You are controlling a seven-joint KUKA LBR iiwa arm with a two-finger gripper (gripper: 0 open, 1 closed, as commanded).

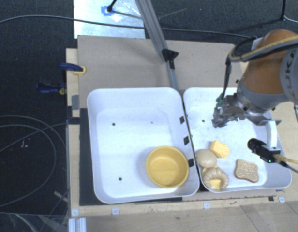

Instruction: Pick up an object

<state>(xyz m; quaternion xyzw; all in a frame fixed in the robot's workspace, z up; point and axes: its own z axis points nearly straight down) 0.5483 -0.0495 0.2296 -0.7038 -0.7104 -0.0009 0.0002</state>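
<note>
Overhead, arm [272,66] bent downward, gripper [220,119] above right bin [197,98]

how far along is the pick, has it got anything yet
Nothing looks picked yet. The claw hangs over the upper part of the right white bin, apart from the pale yellow wedge, beige round roll, croissant-like pastry and tan toast slice. Left: descend, grasp one, lift.

Blue clamps [59,79] at bench's [125,62] left edge
</note>
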